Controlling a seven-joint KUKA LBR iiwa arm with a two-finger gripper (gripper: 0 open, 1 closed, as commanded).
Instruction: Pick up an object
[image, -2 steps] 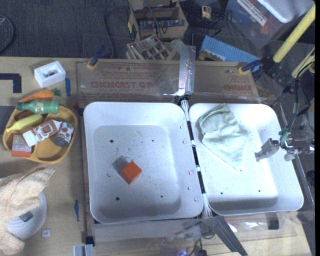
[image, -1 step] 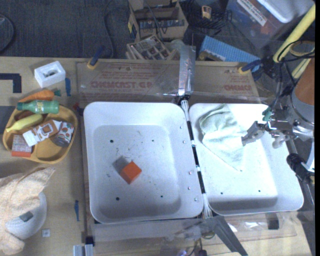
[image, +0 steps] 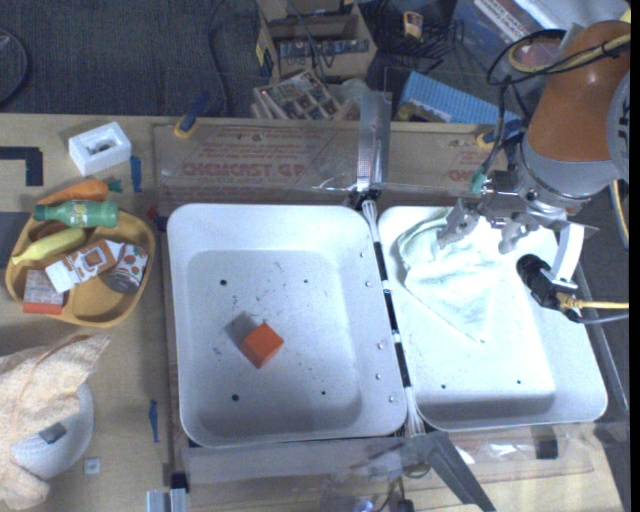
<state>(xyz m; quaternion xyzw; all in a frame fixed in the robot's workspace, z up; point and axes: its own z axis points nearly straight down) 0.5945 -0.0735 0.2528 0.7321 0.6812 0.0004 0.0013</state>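
The tool (image: 487, 227) sits at the upper right of the frame over the right bin (image: 520, 395), fingers spread apart with nothing between them, just above a pale crumpled cloth (image: 458, 280). An orange block (image: 263, 344) lies in the left bin (image: 200, 250), lower centre-left, well apart from the tool.

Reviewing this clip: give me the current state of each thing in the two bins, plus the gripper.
Orange block: resting on the left bin floor, tilted on a corner, untouched.
White cloth: crumpled in the right bin, lying loose below the gripper.
Gripper: over the right bin's far edge, fingers spread, nothing between them.
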